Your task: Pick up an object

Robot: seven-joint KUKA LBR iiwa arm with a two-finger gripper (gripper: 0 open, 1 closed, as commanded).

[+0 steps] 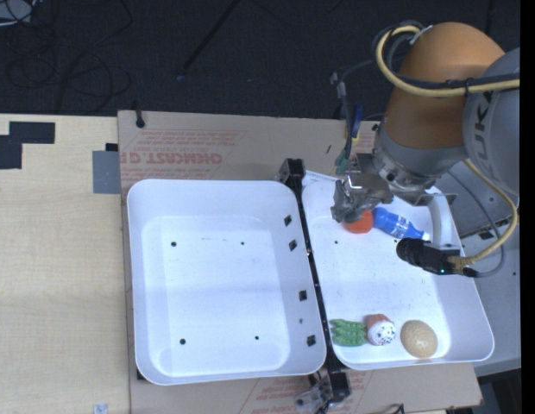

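The grey arm with its orange band is reaching in from the right and hanging over the far end of the right bin (475,317), its gripper (349,203) pointing down right above a small orange object (361,222). The gripper's body is covering the top of that object, and from where I'm standing I cannot tell whether it is gripping it or merely hovering against it. Just beside the orange piece, a blue bottle-like item (397,225) is lying on the bin floor, angling toward the right wall. Down at the near end of the same bin, three things are sitting in a row: a green toy (347,331), a red-and-white ball (380,329) and a tan egg-shaped object (418,338). The left bin (216,279) is sitting alongside.
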